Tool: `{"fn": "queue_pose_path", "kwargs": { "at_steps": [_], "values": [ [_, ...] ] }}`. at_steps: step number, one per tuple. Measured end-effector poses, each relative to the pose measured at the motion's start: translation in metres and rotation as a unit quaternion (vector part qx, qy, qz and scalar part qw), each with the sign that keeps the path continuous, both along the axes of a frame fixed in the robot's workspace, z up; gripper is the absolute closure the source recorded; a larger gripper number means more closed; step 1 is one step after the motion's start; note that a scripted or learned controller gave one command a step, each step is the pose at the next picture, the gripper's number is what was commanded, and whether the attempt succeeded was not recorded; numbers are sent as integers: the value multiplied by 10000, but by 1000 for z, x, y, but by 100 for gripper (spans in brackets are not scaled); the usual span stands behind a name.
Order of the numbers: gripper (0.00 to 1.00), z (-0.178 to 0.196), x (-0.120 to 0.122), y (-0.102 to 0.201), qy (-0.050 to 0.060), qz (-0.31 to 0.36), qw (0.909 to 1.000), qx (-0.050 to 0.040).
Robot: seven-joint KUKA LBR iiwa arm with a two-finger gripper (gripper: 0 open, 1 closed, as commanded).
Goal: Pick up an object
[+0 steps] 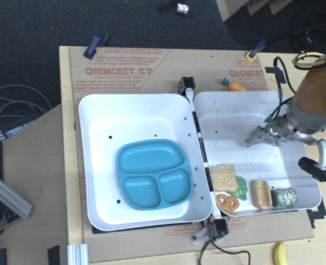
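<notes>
The right bin [229, 115] holds several small items along its near edge: a slice of toast [224, 176], a green lettuce piece [240, 186], a pretzel [227, 202], a tan bread roll [260, 194] and a green can [284, 196] lying on its side. My gripper [267, 139] hovers low over the bare middle-right of this bin, behind those items and apart from them. Its silver fingers [253, 138] are spread open with nothing between them. The arm's orange band [314, 90] rises at the right edge.
The left bin [96, 126] carries a blue divided plate [154, 173]. A clip and black divider [198, 137] join the two bins. An orange piece [235, 85] lies on the board behind the right bin, and a yellow object [280, 254] lies at the front.
</notes>
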State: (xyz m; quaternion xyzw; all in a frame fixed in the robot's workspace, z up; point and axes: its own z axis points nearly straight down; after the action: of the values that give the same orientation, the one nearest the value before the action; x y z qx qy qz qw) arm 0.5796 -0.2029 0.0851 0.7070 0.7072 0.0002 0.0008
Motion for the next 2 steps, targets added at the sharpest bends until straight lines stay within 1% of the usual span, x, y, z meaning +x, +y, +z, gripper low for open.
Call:
{"fn": "queue_pose_path", "kwargs": {
  "at_steps": [1,2],
  "values": [
    [0,70,-101,-22,12,-13,10000,2],
    [0,-1,-57,47,16,10,10000,16]
  ]
}}
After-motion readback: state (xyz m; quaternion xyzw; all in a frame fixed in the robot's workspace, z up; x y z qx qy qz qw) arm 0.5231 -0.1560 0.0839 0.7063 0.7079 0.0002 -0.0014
